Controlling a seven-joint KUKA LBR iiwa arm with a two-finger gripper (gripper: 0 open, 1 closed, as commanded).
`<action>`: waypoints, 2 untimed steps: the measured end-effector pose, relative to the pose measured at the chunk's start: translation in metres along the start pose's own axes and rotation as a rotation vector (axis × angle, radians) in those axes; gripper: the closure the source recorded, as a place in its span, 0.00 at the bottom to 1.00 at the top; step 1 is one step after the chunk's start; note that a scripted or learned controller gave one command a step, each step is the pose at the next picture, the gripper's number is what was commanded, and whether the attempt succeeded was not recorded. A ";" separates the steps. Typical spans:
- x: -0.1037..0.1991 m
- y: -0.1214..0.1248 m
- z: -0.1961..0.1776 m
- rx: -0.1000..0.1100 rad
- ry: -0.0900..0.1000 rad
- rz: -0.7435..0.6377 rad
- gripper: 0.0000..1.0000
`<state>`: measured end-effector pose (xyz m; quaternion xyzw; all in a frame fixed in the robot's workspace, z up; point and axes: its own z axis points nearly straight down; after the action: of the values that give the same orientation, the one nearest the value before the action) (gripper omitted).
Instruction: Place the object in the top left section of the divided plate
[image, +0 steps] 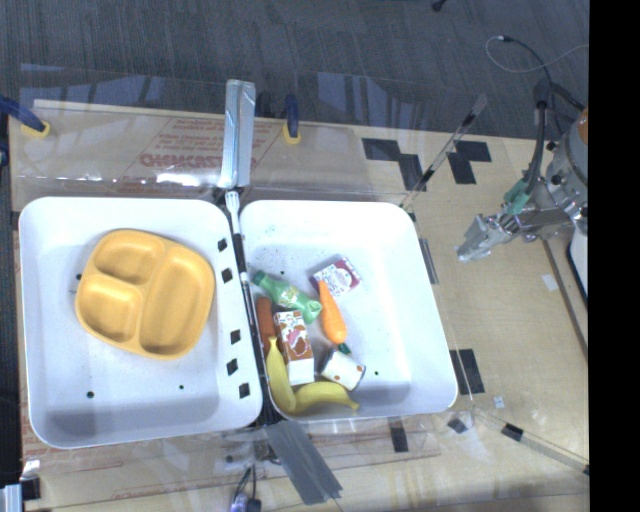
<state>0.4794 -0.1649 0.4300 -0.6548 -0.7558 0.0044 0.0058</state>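
Observation:
A yellow divided plate (145, 292) lies in the left white bin (55, 400), with nothing in its sections. The right bin (400, 250) holds a pile of toy food: a green bottle (286, 295), an orange carrot (332, 313), a red-and-white packet (337, 277), a brown carton (293, 337), a hot dog (264, 315), a yellow banana (300, 395) and a small white carton (343, 370). My gripper (478, 243) hangs at the far right, outside the bins, over the bench, and nothing is in it.
A metal divider strip (238, 135) stands between the bins at the back. Cables and rods (545, 120) cross the bench on the right. Black tape marks (395, 155) lie behind the right bin.

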 end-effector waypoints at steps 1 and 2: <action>0.025 0.002 0.048 -0.008 -0.002 -0.269 1.00; 0.020 0.001 0.034 -0.010 -0.004 -0.306 1.00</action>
<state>0.4771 -0.1448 0.3959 -0.5320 -0.8468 0.0011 0.0018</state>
